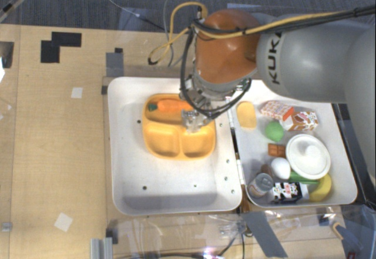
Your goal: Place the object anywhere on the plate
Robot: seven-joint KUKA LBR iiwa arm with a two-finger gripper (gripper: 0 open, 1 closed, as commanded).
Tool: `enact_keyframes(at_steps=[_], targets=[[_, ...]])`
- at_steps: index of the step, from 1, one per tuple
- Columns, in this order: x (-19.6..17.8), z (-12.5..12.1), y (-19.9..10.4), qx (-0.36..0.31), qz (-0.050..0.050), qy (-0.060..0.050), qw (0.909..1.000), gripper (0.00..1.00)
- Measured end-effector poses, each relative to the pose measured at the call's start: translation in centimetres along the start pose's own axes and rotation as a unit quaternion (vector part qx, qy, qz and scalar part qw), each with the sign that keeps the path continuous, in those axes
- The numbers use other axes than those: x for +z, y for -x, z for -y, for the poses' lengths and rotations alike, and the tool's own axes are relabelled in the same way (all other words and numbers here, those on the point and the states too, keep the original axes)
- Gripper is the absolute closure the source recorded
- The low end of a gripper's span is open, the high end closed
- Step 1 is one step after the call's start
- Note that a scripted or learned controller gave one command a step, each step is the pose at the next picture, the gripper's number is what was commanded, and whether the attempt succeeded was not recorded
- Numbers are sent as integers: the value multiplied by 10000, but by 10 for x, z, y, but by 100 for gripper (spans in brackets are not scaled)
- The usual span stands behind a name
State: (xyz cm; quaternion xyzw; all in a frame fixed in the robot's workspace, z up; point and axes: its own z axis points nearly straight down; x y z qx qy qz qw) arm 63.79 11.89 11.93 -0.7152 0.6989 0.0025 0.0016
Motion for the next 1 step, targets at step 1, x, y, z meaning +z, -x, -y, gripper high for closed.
enact_keyframes(at_steps=[1], targets=[[0, -1, -5, 22, -35, 31, 10000, 0]])
